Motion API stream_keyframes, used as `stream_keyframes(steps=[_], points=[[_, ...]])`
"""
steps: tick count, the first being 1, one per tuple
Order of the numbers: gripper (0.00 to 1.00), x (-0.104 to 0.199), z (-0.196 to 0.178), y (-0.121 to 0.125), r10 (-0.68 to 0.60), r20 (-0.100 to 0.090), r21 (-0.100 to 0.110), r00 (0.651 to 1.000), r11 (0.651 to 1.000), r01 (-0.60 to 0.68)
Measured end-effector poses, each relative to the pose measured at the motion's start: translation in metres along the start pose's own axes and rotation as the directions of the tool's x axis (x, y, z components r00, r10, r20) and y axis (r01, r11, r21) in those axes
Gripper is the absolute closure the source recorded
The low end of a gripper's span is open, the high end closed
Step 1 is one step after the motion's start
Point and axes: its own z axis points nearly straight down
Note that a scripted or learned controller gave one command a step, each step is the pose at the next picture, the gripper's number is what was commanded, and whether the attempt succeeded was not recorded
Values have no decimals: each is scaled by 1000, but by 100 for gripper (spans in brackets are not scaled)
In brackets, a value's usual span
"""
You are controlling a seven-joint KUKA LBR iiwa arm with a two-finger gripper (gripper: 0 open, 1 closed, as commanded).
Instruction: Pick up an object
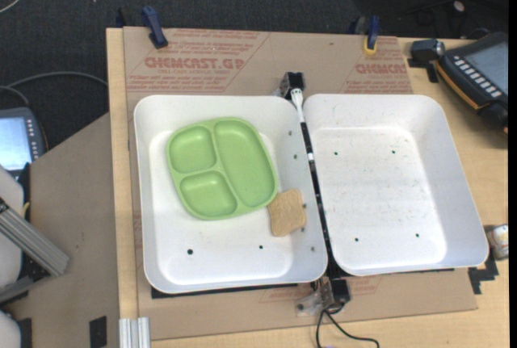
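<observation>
Green divided plate (221, 168) lies in left bin (161, 257), tan sponge-like piece (287, 212) touching its lower right corner, near bin's right wall. Right bin (452, 177) sits alongside on table (129, 96). Hand's state cannot be told.

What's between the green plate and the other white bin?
In the camera view, a tan sponge touches the green divided plate; beyond it runs the black strip before the right bin.
</observation>
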Motion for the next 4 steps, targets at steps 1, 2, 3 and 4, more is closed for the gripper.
stream_keyframes(steps=[1,2,3,4], points=[[100,96,91,-8,-10,-2,2,1000,1000,10],[100,91,-58,16,-4,7,-29,1000,1000,4],[100,111,30,-22,-3,1,0,1000,1000,3],[100,66,-81,30,1,9,-25,1000,1000,-1]])
